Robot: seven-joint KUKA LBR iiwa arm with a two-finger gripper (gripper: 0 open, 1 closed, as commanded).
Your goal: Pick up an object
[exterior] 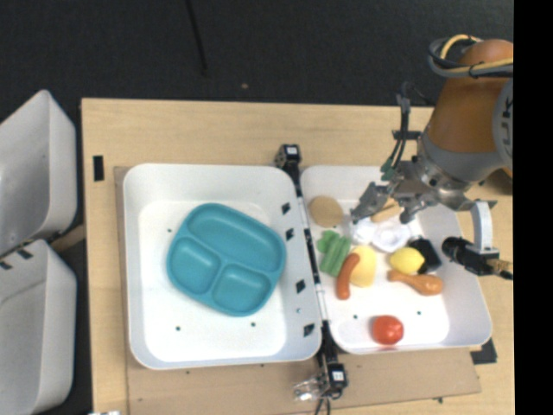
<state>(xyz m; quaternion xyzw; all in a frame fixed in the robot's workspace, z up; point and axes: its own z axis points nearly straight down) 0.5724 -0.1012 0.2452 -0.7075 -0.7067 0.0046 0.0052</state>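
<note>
Two bins sit side by side on the bench [104, 137]. The left bin [138, 335] holds a divided plate [226, 258]. The right bin [467, 318] holds toy food: a potato [326, 210] at the back left, a sausage [347, 276] beside a pear [365, 266], a drumstick [416, 281] further right, a tomato [387, 328] in front.

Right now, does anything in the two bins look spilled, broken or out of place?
Nothing stands out. The blue plate lies flat in the left bin; the toy foods, such as the tomato, sit inside the right bin.
</note>
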